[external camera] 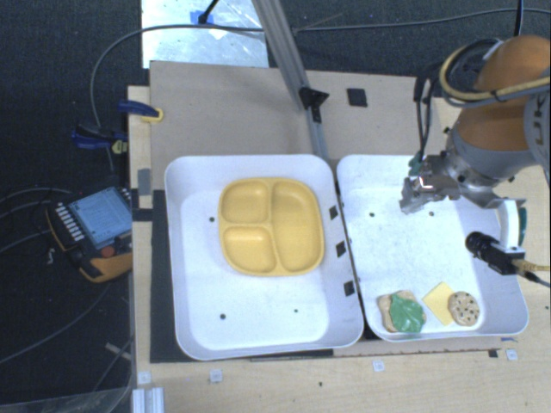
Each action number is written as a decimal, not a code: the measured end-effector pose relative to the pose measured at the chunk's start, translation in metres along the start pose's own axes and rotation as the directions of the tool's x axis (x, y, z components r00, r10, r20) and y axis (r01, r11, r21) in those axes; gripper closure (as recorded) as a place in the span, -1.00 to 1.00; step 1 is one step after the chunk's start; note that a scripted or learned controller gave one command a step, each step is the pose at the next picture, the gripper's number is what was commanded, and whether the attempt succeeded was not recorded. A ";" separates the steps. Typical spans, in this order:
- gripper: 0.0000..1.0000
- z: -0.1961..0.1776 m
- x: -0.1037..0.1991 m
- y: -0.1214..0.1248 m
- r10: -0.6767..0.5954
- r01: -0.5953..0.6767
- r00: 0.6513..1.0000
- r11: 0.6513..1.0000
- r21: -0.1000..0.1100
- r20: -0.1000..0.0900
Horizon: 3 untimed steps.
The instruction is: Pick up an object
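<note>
At the near edge of the right bin (pixel 516 317) I see three small pieces in a row along its front wall: a green leafy piece (pixel 406 313) lying over a pale base on the left, a yellow cheese-like square (pixel 438 301) tilted in the middle, and a round speckled cookie (pixel 464 308) on the right, the square touching the cookie and just beside the green piece. Any of these could be the object to pick, and all three rest on the bin floor, well apart from the hand. Left of them, the left bin (pixel 198 317) carries a yellow divided plate (pixel 271 226) with three compartments, lying flat toward the bin's far half. Farther back in the right bin, the hand (pixel 417 198) hangs over the bin's far left part, near the wall between the two bins, with the grey arm (pixel 495 157) and its orange band (pixel 508 67) coming in from the right; I cannot tell from this slant how the hand is set, and I see nothing in it. Beyond the bins, the brown table (pixel 224 110) runs back to a slanted metal pole (pixel 284 41), and off its left side sits a blue and orange device (pixel 95 231) on the dark floor.
</note>
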State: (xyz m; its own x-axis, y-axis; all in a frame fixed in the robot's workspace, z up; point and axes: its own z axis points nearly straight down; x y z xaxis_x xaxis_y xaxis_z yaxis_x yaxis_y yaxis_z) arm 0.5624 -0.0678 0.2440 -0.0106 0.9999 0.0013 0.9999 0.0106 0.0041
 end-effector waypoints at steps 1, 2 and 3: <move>1.00 0.011 0.052 0.027 -0.001 0.001 1.000 1.000 0.001 0.000; 1.00 0.003 0.100 0.051 -0.001 0.001 1.000 1.000 0.000 -0.001; 1.00 -0.003 0.153 0.067 0.000 0.000 1.000 1.000 0.000 -0.001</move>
